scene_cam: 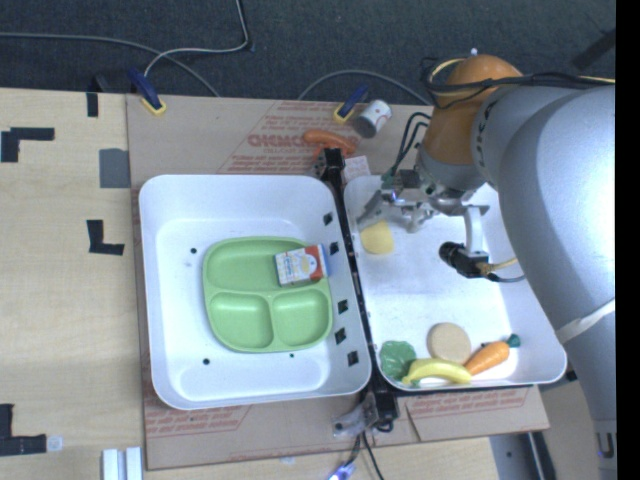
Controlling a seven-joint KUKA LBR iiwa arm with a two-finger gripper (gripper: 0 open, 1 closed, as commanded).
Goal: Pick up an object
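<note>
just right of the pale yellow piece [377, 239], my gripper [400, 206] hangs; fingers' state i cannot tell. centre over it before closing.

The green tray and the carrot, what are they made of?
The green tray looks like smooth, matte moulded plastic: even colour, rounded compartments. The carrot is probably toy plastic or rubber: uniform orange, slightly shiny. Neither is certain from here.
</note>
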